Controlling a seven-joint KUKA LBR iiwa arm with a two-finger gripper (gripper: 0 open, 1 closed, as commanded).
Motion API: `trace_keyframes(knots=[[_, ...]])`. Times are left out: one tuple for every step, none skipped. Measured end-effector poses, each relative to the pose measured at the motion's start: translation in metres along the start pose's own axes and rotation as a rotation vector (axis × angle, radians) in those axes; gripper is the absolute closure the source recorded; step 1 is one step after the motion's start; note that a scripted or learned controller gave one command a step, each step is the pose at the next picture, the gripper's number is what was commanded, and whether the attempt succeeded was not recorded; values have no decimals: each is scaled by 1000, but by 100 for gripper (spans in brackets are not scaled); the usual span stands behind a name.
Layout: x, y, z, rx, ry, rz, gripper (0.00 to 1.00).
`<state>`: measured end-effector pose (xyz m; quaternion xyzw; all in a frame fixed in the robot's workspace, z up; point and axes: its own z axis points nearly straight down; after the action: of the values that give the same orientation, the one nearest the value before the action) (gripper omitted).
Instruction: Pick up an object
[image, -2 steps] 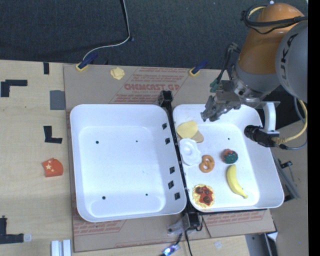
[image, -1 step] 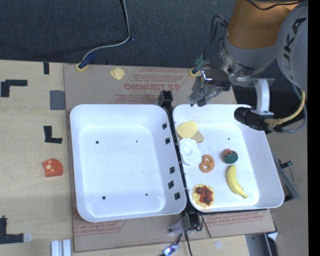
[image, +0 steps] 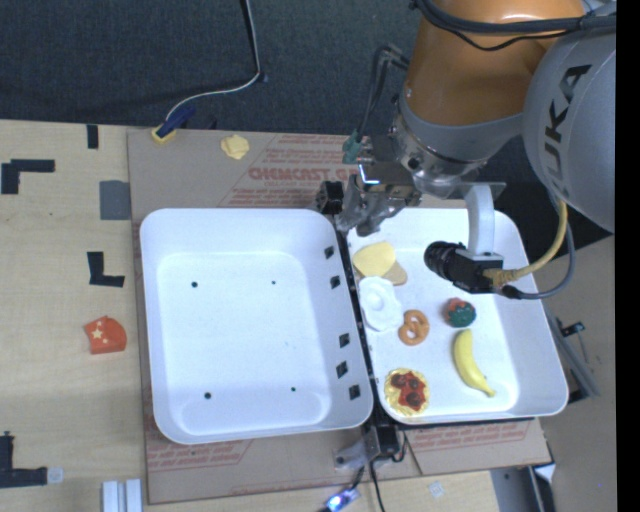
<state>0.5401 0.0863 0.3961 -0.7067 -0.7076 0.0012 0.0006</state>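
End effector (image: 362, 212): above right bin's far-left corner; finger state cannot be told.
Nearest object: yellow wedge (image: 373, 259), just nearer the camera.

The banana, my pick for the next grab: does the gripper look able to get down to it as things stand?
Probably yes. The banana lies alone near the right bin's front corner, apart from the pretzel and pizza, nothing over it. The gripper sits at the bin's far left edge.
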Motion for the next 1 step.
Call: trace_keyframes(knots=[[13,-12,35,1,-1,0,100]])
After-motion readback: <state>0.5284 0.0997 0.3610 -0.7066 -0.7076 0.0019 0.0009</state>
